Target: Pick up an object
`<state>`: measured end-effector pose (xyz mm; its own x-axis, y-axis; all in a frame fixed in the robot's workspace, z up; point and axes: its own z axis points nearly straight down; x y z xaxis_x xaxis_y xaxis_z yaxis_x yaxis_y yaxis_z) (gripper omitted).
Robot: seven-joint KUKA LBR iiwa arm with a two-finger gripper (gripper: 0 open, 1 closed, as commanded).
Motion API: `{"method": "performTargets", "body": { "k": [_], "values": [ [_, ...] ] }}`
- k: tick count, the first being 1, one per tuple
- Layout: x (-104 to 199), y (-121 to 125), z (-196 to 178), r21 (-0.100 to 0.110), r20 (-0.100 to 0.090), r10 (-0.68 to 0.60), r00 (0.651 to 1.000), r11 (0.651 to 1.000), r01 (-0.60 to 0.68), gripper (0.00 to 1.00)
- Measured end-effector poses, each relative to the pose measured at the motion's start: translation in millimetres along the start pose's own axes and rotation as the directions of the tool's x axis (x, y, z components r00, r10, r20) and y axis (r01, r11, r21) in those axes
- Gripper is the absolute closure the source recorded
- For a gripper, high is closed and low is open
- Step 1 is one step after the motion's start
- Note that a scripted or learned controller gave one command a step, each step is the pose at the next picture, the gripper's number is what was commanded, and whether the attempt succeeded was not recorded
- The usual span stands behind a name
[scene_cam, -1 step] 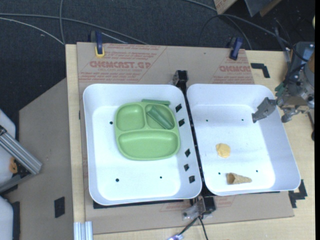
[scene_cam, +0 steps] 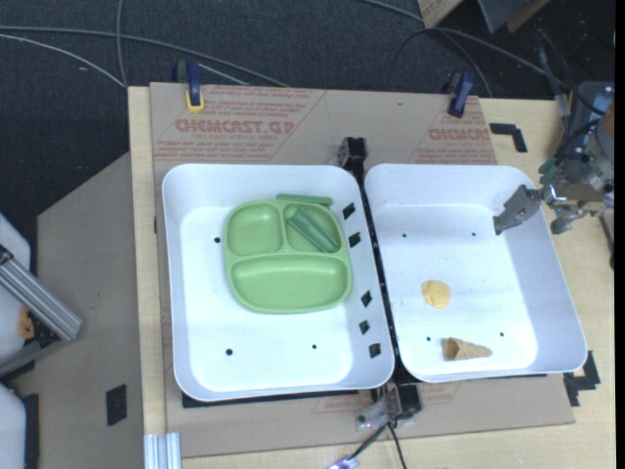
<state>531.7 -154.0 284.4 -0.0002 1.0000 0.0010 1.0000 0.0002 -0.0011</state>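
The hand hovers at the upper right corner of the right bin, one grey finger angled down over the bin's wall; whether it is wide or narrow cannot be told; a round yellow piece lies on that bin's floor, a tan wedge nearer the front; the left bin holds a green divided plate; both bins rest on a cardboard-covered tabletop

Grey metal gripper at approx 3 o'clock: one dark grey flat finger w/ angled tip, pale silver bracket behind, small teal-green spot on top, blurred grey-blue cylindrical wrist housing above w/ dark cabling.
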Motion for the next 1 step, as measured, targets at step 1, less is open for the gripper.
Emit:
{"method": "performTargets", "body": {
  "k": [1],
  "values": [
    [-2.4,8.1,47.3,0.005,-0.001,0.001,1.000,1.000,-0.001,0.00]
  ]
}}
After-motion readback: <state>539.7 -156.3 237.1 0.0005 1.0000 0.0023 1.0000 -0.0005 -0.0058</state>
